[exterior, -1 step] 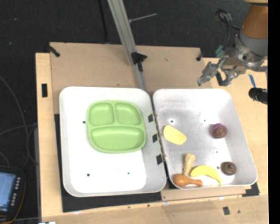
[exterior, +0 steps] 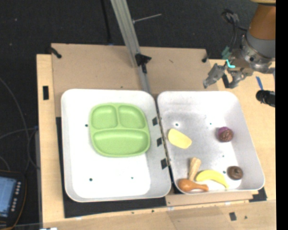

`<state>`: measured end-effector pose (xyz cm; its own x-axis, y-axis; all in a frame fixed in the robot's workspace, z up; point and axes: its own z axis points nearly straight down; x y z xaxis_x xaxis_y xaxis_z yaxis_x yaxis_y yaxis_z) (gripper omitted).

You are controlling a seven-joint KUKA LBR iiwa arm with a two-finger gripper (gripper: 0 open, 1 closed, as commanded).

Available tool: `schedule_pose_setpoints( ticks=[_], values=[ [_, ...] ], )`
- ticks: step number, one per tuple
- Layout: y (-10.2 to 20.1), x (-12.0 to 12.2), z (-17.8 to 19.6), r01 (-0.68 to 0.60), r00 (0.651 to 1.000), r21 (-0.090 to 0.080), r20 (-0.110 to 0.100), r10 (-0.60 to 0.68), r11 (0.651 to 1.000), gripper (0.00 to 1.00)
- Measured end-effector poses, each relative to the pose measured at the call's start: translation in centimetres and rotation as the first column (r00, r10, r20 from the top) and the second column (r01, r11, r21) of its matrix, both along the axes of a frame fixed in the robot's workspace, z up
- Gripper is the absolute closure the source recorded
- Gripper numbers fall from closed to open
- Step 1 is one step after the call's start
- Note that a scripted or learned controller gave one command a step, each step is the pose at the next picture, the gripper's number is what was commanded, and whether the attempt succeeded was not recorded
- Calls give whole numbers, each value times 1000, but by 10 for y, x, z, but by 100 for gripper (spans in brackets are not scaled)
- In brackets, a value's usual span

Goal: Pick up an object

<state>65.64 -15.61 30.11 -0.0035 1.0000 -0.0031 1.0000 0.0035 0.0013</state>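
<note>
Camera view, from the near rim of the right bin [exterior: 249, 128] outward: a yellow banana [exterior: 212, 178], a brown drumstick-like piece [exterior: 193, 186] and a tan stick [exterior: 195, 166] are crowded together, touching or nearly so, with a dark round piece [exterior: 234, 172] just beside them. A descent there could catch two things at once, or be deflected by the bin wall. Farther in, a yellow slice [exterior: 179, 139] and a purple ball [exterior: 225, 134] lie apart; the ball may be rolled away. The left bin [exterior: 110, 181] carries a green tray [exterior: 120, 130]. Farthest, the gripper [exterior: 222, 75] hangs over the counter beyond the bin; its jaws appear parted and nothing is held, though the view is poor.
</note>
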Motion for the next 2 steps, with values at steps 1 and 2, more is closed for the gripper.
schedule_pose_setpoints(
  ticks=[1, 2],
  values=[
    [-2, -2, -63, 4, 1000, 2, -7, -4, 1000, 0],
    [4, 0, -124, 0, 1000, 2, -6, 0, 1000, 0]
  ],
)
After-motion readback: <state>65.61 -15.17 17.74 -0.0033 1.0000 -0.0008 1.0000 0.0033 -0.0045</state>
